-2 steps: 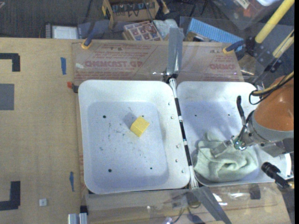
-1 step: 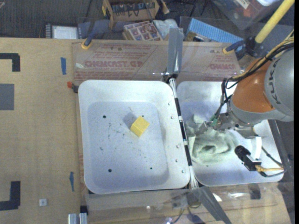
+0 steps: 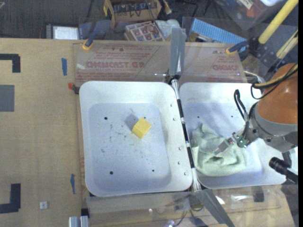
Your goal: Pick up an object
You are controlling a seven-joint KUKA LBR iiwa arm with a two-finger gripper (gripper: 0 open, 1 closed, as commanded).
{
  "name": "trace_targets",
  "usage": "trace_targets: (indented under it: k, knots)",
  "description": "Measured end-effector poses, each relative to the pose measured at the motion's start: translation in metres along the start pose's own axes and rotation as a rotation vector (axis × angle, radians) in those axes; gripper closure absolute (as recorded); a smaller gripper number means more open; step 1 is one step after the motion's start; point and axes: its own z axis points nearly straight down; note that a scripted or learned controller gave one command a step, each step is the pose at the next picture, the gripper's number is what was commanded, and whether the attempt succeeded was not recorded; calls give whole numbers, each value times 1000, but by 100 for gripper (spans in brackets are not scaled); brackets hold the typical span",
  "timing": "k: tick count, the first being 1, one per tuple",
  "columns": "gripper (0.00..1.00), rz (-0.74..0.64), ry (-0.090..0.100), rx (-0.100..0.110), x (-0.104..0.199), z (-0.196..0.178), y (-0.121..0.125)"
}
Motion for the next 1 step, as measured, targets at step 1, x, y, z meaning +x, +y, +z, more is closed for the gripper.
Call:
trace_targets:
  k: [1]
  knots:
    - [0, 210, -2, -2, -47, 45, -9]
